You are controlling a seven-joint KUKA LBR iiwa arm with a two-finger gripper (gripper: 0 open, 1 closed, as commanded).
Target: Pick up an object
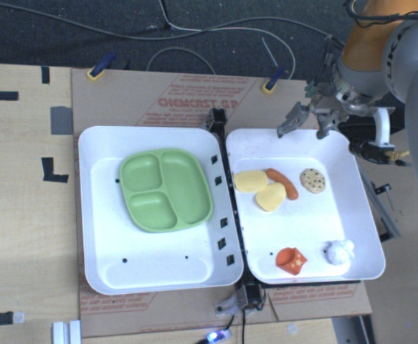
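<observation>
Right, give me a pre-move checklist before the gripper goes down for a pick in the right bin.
1. Gripper empty: ok, fingers spread with nothing between them.
2. Gripper above a target: not ok, it hangs over the right bin's far rim, away from the food.
3. Cookie free to grasp: ok, it lies apart.
4. Hot dog isolated: not ok, it touches the yellow pieces.
5. Red piece and white object clear of each other: ok.

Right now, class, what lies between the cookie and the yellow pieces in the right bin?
The sausage lies between the cookie and yellow pieces, per the camera view.
</observation>
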